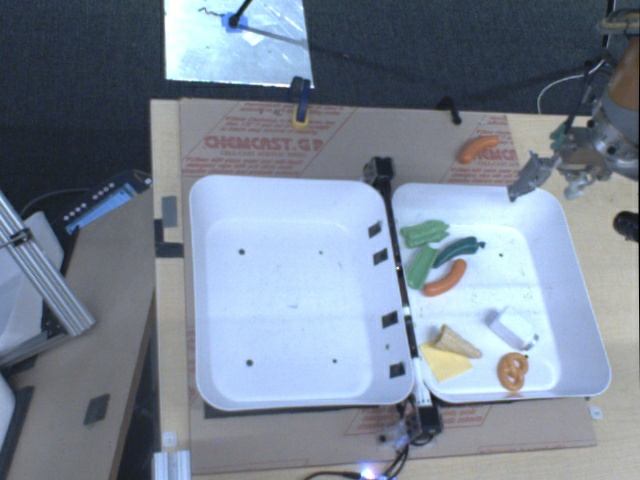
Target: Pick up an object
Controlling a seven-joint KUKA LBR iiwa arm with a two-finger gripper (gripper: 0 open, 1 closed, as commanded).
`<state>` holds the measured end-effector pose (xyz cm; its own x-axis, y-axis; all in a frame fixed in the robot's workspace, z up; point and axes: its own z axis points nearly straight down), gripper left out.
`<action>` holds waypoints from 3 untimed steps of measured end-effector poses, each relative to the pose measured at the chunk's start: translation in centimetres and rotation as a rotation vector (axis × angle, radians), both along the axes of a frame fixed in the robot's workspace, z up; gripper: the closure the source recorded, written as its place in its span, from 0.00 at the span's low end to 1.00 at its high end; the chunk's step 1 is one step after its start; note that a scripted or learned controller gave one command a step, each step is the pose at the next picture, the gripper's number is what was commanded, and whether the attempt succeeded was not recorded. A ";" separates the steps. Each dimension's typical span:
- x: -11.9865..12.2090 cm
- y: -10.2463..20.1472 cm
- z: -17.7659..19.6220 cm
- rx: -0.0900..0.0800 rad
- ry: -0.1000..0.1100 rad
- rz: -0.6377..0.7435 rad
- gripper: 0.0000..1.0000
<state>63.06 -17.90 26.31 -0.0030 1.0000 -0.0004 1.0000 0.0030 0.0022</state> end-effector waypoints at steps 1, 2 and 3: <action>0.1 0.0 1.1 0.000 -0.004 0.003 1.00; 2.2 11.5 -8.4 0.004 0.005 0.011 1.00; 4.0 17.1 0.4 0.003 -0.010 0.008 1.00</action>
<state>67.10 -0.80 26.73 -0.0115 0.9999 0.0026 0.9999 0.0114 0.0122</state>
